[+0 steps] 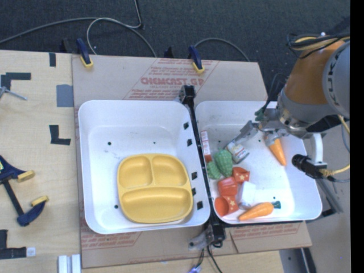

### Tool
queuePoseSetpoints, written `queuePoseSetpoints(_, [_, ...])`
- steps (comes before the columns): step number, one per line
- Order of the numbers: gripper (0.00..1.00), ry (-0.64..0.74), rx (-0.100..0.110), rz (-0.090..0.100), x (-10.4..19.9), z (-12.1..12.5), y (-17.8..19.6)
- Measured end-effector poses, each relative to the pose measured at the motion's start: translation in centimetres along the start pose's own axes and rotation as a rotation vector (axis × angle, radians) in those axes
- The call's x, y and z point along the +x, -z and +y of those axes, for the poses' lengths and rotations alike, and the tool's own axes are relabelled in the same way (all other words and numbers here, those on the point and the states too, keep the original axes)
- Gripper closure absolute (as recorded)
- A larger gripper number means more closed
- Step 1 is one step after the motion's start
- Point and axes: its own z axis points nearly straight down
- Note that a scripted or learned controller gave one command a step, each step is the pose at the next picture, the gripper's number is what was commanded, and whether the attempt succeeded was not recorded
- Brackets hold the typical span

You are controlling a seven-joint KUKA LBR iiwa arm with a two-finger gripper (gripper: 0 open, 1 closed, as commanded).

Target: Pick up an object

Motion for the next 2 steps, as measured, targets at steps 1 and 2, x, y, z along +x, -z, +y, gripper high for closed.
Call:
queuePoseSetpoints(1, [0.0, 0.0, 0.003, 0.0, 1.8, 1.6, -7.7])
queuePoseSetpoints(2, [0.0, 0.0, -0.005, -0.001, -1.1, -2.8, -9.9])
